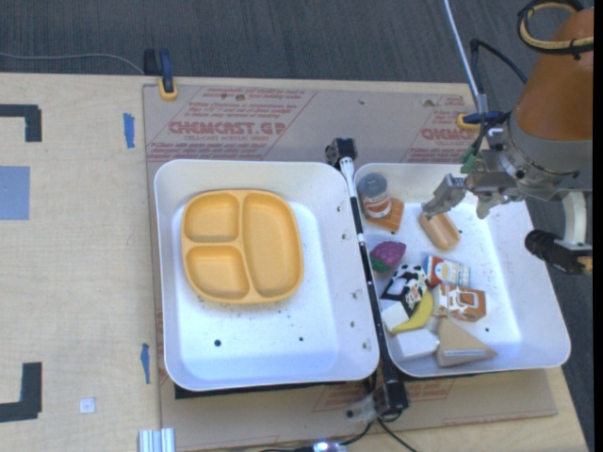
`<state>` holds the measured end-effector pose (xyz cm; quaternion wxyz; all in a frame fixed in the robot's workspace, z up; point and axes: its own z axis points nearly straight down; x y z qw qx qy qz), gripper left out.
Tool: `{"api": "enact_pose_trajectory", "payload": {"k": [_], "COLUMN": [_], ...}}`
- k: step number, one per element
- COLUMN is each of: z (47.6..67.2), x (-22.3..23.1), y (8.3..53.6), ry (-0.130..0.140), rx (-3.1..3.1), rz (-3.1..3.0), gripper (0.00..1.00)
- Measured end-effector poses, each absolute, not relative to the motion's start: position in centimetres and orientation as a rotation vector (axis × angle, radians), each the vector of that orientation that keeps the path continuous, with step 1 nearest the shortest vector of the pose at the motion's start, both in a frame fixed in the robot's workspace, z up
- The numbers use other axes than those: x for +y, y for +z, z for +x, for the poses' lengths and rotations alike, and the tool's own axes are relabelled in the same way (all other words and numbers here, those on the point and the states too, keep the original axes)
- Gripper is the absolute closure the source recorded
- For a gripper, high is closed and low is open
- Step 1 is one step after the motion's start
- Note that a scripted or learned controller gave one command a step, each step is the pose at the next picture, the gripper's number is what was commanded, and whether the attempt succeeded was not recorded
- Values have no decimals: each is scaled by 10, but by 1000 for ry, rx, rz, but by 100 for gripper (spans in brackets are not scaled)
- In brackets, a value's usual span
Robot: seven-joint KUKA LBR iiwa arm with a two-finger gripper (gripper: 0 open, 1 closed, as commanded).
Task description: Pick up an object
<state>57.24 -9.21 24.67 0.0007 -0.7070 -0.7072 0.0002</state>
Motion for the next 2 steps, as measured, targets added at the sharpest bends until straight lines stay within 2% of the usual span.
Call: {"api": "enact_pose_trajectory", "payload": {"k": [1,2], "z": [588,630], "x": [-115,-138], "y": [110,96], "ry": [-2,-13], "rx": [-2222,-2232], "rz": [-2223,-2229], "gripper": [0,0]}}
